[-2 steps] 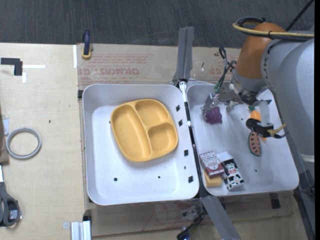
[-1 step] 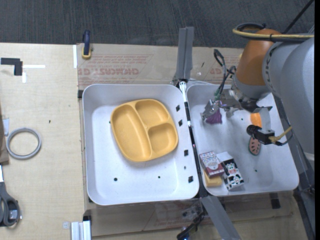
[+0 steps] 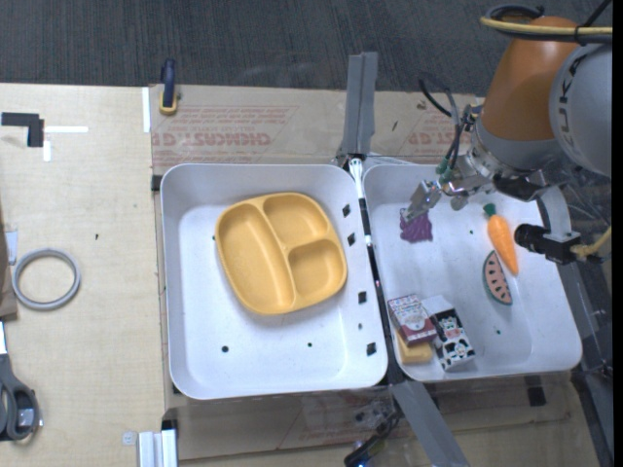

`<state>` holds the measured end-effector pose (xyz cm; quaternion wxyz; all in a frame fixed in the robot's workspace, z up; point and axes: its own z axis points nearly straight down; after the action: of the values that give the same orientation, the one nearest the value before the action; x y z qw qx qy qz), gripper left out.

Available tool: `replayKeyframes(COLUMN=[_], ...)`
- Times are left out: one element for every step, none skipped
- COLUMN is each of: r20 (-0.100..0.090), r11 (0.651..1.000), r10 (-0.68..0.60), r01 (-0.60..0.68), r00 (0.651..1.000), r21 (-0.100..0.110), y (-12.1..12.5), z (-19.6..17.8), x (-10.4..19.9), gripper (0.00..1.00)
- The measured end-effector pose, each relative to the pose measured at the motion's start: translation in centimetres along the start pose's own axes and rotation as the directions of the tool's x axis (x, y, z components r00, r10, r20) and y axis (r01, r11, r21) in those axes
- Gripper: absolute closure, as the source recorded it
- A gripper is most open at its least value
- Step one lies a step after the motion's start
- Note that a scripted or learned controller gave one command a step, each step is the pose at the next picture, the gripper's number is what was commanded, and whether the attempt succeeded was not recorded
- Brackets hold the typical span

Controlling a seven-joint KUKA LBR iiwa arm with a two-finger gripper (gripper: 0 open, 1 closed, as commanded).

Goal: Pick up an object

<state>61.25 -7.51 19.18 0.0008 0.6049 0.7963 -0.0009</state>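
Note:
A purple toy grape bunch (image 3: 417, 227) lies in the upper left of the right bin (image 3: 453, 266). My gripper (image 3: 426, 200) hangs right at the bunch's upper edge, with the grey and orange arm coming in from the upper right. Whether it touches the grapes is unclear from this angle. Further right in the same bin are an orange carrot (image 3: 500, 243) and a watermelon slice (image 3: 497, 278). At the bin's front left corner sit a red-and-white small box (image 3: 412, 319), a black-and-white carton (image 3: 453, 340) and a yellow block (image 3: 415, 352).
The left bin (image 3: 180, 300) holds a yellow divided plate (image 3: 282, 251). A metal divider (image 3: 358, 115) runs between the bins at the back. On the bench to the left lie a grey tape ring (image 3: 44, 278) and scissors (image 3: 15, 412).

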Motion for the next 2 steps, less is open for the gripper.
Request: replayKeyframes(r20=[-0.001, -0.002], r11=[0.985, 0.928], r10=[0.171, 0.373], r01=[-0.171, -0.373], r00=[0.985, 0.928], r21=[0.002, 0.003], y=[1.5, 0.2], z=[8.5, 10.1], x=[-5.0, -2.2], gripper=[0.0, 0.0])
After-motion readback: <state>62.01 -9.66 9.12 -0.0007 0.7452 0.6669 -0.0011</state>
